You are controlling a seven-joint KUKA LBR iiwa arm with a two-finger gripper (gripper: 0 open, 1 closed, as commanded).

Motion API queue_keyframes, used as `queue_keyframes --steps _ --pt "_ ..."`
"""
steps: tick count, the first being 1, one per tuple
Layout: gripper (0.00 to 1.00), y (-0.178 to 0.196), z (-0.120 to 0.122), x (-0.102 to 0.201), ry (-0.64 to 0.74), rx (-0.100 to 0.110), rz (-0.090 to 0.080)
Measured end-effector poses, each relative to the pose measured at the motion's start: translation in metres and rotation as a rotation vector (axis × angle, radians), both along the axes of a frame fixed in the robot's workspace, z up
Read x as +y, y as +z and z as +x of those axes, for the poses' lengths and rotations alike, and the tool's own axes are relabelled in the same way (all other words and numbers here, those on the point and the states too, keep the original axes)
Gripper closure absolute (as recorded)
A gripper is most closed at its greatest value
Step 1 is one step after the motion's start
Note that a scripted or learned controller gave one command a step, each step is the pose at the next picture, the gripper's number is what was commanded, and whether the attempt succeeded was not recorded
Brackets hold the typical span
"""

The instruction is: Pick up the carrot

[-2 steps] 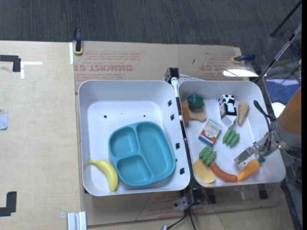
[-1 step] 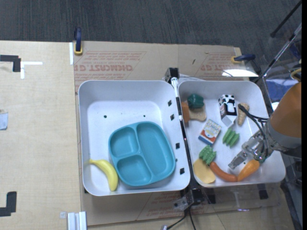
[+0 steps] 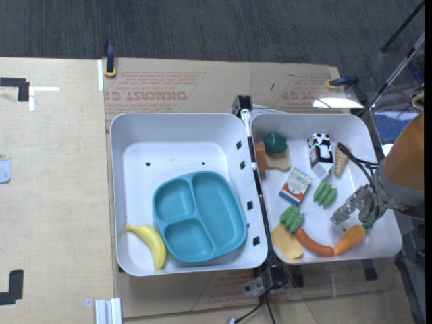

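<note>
The right bin (image 3: 378, 245) held the toy food. The gripper (image 3: 356, 210) hung low in that bin's near right corner, fingers a little apart and holding nothing, just above the carrot (image 3: 349, 239), likely lined up to grab it.

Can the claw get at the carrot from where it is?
Probably yes. The claw hangs just above the carrot in the right bin, with nothing lying on the carrot; only a sausage touches its tip.
</note>
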State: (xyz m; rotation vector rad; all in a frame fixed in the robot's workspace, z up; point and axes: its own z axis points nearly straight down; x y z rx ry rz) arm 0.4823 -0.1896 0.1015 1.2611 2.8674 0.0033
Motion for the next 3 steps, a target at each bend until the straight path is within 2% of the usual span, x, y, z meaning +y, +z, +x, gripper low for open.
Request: queue_keyframes --steps 1,2,3 --pt "0.0 0.0 0.0 0.0 0.001 0.0 0.0" --pt "1.0 0.0096 0.0028 -0.0006 -0.004 -0.006 -0.002" --pt "0.0 0.0096 0.0028 -0.0005 -0.004 -0.006 -0.002"
